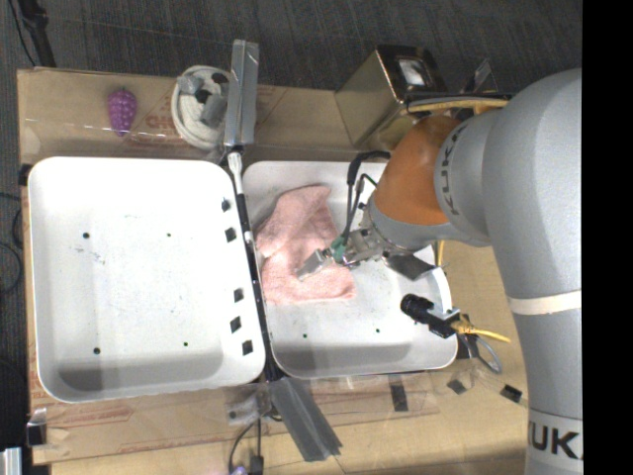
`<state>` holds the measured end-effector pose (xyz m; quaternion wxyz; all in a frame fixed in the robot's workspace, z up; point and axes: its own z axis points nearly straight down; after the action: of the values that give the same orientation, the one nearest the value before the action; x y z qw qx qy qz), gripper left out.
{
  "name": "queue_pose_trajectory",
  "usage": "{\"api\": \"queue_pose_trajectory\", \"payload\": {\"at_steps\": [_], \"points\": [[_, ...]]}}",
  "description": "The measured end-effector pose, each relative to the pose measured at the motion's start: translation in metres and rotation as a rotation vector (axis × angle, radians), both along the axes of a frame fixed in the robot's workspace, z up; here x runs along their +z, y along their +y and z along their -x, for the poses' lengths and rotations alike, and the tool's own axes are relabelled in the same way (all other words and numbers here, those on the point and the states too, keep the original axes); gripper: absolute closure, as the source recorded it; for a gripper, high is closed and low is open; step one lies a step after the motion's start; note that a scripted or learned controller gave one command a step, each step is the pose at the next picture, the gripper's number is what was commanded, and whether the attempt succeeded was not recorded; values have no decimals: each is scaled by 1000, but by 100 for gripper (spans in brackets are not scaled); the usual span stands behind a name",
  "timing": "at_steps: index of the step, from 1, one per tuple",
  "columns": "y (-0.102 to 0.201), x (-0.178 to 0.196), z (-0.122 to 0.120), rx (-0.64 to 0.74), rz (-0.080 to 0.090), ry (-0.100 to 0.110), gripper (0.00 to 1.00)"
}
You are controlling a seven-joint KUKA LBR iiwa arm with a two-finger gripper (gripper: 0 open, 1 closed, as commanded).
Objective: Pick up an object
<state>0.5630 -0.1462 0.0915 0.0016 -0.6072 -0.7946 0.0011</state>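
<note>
A crumpled pink cloth [302, 240] lies in the left half of the right bin [341, 364]. My gripper [315, 263] reaches in from the right and hangs low over the cloth's lower middle, its metal fingers pointing left and down at the fabric. The grey arm with its orange band [415, 181] covers the bin's right side. I cannot tell whether any fabric sits between the fingers.
The left bin [129, 275] lies beside the right one, with a raised divider [247, 265] between them. Behind the bins, on the bench, are a purple object [122, 110], a white coiled item [201, 105] and a tan box [391, 92].
</note>
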Motion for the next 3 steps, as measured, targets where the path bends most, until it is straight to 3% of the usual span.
{"api": "queue_pose_trajectory", "payload": {"at_steps": [1, 2, 3], "points": [[4, 0, 7, 35, -3, 2, 0], [4, 9, 7, 39, -2, 4, 100], [4, 9, 6, 39, -2, 4, 0]]}}
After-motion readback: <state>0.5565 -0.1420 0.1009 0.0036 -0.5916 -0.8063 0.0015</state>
